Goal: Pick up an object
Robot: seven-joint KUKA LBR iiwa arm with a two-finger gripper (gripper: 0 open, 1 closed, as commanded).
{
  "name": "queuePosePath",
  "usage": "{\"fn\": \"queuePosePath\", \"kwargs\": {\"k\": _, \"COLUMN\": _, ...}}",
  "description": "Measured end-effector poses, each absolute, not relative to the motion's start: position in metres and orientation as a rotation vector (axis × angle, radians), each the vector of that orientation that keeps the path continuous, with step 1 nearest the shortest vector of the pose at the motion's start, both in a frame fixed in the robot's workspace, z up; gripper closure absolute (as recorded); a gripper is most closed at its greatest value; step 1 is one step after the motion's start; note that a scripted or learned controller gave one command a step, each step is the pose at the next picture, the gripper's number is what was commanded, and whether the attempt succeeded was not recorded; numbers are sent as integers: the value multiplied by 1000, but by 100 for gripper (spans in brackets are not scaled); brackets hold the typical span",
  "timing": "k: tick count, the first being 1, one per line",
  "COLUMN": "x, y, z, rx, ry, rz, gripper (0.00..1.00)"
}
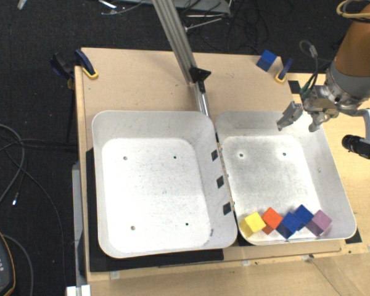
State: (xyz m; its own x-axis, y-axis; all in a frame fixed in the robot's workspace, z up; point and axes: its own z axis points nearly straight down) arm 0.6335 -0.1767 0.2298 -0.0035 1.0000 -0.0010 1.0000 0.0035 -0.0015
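Note:
Several small cubes lie in a row along the near edge of the right bin (296,128): a yellow cube (253,223), an orange cube (272,219), a blue cube (296,221) and a purple cube (319,222). My gripper (303,119) hangs over the far right edge of that bin, well away from the cubes. Its two fingers are spread apart and hold nothing.
The left bin (151,125) sits beside the right one. A loose blue block (267,60) rests on the bench at the far right, near a clamp. A slanted metal pole (176,32) crosses the back of the bench. Another clamp (83,63) grips the far left corner.

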Motion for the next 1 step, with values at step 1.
{"fn": "queuePosePath", "kwargs": {"k": 1, "x": 579, "y": -200, "z": 92, "rx": -2224, "ry": -2218, "rz": 3, "gripper": 0}}
